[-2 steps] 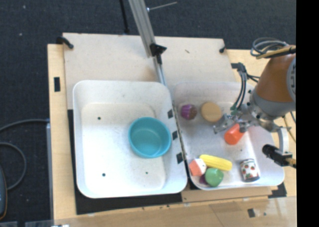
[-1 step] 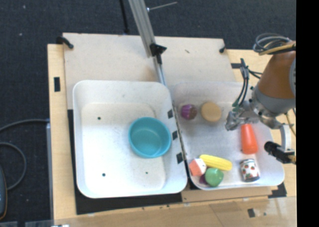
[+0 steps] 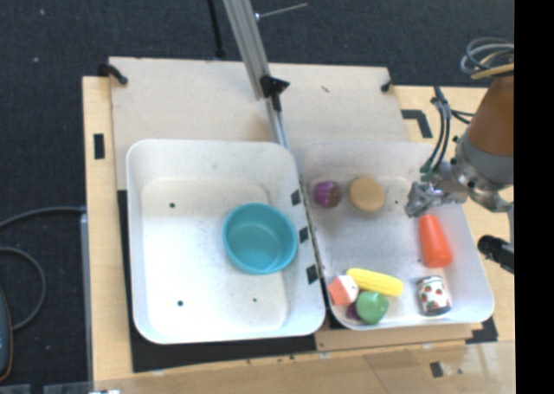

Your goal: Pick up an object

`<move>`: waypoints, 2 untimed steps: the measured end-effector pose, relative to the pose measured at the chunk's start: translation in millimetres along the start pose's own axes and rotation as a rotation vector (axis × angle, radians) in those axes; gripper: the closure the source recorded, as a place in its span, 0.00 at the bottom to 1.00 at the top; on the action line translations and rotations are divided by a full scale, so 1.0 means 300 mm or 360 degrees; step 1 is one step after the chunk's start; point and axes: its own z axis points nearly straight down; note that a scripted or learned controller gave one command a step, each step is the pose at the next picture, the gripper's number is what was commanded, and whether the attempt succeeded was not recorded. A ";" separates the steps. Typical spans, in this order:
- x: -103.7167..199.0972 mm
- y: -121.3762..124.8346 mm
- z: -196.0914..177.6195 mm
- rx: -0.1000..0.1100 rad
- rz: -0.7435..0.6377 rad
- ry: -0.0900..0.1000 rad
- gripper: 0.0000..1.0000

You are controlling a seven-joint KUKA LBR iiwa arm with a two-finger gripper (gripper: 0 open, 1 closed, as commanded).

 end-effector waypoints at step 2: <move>0.193 0.074 -0.160 0.0007 -0.0021 0.0004 1.00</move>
